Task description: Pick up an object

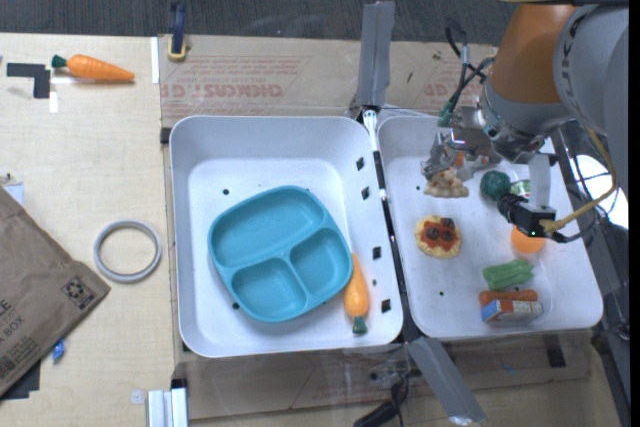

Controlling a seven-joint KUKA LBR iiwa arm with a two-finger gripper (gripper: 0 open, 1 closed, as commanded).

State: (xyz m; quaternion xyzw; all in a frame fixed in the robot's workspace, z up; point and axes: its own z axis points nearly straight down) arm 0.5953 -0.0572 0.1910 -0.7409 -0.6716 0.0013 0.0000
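Note:
My gripper (446, 158) hangs over the back left part of the right bin (570, 315), reaching in from the right. Directly under its tip lies a tan lumpy toy food piece (447, 182), touching or nearly touching it. Also in this bin are a small round pizza-like toy (438, 236), a dark green round thing (495, 183), an orange ball (527, 241), a green vegetable toy (508, 272) and a red and orange packet (510, 306).
The left bin (190, 215) holds a blue divided plate (280, 253) and a carrot (357, 290) by its right wall. On the bench to the left lie another carrot (92, 68), a grey ring (127, 249) and a cardboard box (30, 305).

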